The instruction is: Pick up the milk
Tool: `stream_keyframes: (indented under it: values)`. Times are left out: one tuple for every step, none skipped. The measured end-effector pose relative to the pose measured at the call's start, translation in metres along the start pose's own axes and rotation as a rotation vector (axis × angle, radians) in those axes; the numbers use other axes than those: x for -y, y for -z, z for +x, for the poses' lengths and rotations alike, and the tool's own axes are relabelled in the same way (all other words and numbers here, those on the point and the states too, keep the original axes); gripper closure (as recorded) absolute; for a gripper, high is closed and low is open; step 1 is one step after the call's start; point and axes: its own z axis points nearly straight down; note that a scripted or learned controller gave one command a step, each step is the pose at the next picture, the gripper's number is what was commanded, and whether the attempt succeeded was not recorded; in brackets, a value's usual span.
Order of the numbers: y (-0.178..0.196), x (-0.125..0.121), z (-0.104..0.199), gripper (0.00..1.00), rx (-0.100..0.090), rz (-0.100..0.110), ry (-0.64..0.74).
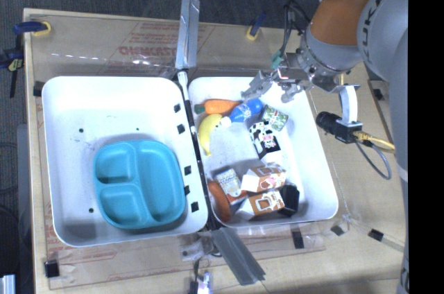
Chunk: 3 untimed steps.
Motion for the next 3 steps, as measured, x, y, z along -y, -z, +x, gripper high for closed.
stream_keyframes:
  values:
    - [-0.098, 0.025, -0.039, 0.00, 0.000, -0.001, 0.142]
    - [-0.154, 0.007, -0.054, 0.00, 0.010, -0.024, 0.218]
    - [-0.141, 0.005, -0.055, 1.00, 0.017, -0.031, 0.222]
